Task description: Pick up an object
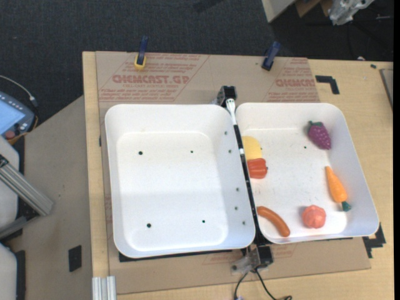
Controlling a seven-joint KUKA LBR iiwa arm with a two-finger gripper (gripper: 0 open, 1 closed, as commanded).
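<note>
Gripper [351,2], its opening too blurred to tell, hangs beyond the surface's far right corner; nearest it, toward the near edge, lie the purple grapes [319,135] in the right bin's [294,120] far right corner.

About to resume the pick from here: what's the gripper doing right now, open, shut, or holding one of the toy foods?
Gripper: at the top right, away from the bins; open or shut cannot be told, and nothing shows between its fingers.
</note>
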